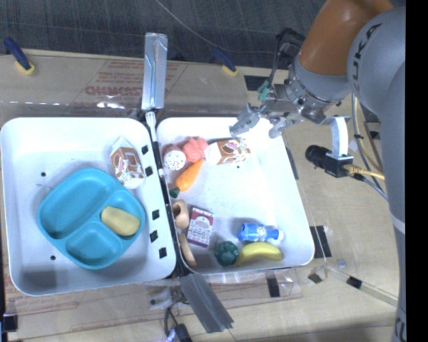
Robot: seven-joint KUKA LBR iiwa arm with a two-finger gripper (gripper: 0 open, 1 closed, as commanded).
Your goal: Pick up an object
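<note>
Gripper point(259, 122) above right bin's point(294, 191) far edge, jaw state impossible to tell; small carton point(232, 151) just below, carrot point(188, 174) nearby.

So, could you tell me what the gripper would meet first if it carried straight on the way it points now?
Probably the small carton just beyond the gripper, in the right bin; depth is unclear from this view.

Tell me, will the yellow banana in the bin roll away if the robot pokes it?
Probably not far. The banana is curved and lies on its side, so it would likely slide or spin instead of rolling. It looks like smooth toy plastic, so maybe light and a bit slippery. It touches the green toy, which could get nudged too.
</note>
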